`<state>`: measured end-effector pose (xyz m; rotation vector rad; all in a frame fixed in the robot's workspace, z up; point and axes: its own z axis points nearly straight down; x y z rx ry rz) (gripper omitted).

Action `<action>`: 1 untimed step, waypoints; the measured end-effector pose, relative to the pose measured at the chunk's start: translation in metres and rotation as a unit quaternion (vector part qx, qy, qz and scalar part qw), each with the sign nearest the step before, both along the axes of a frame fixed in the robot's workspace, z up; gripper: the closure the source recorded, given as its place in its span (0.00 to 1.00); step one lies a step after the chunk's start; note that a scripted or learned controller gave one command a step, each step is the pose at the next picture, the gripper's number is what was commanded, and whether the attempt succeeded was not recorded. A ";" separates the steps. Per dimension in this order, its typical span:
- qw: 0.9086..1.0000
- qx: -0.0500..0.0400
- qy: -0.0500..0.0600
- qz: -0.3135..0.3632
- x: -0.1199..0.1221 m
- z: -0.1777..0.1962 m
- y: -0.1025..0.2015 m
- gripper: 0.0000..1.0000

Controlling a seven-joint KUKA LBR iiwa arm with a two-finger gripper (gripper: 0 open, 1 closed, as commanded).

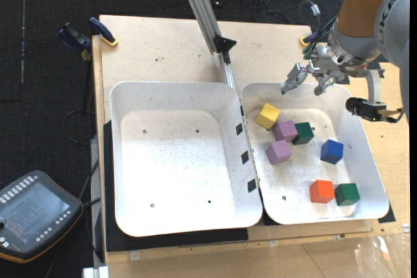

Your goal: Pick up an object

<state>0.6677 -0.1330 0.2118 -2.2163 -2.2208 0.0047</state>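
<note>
I was at the approach step, with nothing lifted yet. My gripper [307, 80] hung over the upper rim of the right bin [368, 159], in the upper right of the frame, its two fingers spread apart with only air between them.

All the candidates sat in that right bin, below and slightly left of my fingers. Nearest was the yellow cube [267, 116], toward the bin's upper left. Just below it the upper purple cube [285, 130] touched the dark green cube [303, 133], and the lower purple cube [278, 152] lay just beside that pair. The blue cube [331, 151] stood by itself toward the right. Near the bottom edge the orange cube [321, 191] and the bright green cube [347, 193] sat pressed side by side. The left bin [124, 140] took up the middle of the frame.

As I judged it, the next move called for picking a cube with free sides, lining my fingers across two opposite faces and descending around it. The blue or yellow one looked easiest; the touching pairs left little room for a finger.

I could read no brand, label or writing anywhere; the pendant [32, 215] at lower left showed a screen too small to make out.
</note>
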 end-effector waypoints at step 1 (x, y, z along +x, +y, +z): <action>1.000 -0.001 -0.002 0.000 0.000 0.003 0.000 0.00</action>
